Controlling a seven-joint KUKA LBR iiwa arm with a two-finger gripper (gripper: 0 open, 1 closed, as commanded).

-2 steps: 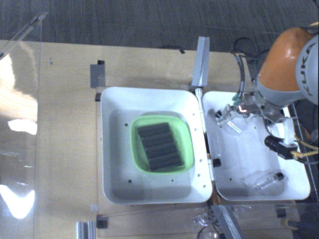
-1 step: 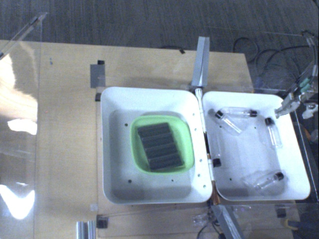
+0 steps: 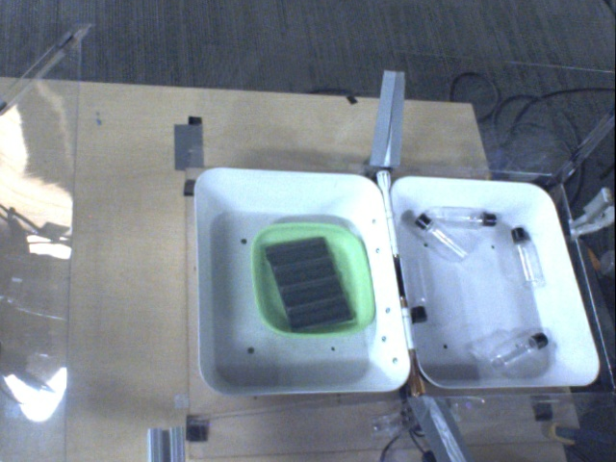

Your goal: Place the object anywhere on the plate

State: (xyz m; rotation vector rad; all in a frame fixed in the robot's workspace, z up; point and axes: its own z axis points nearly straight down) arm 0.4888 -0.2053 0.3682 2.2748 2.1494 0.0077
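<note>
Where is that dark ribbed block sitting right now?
The dark grey ribbed rectangular block lies on the square light-green plate in the middle of the left white bin, across the divider from the clear vials in the right bin.

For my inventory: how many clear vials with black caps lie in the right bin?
4: two at the back left, one at the right side, one at the front right.
</note>
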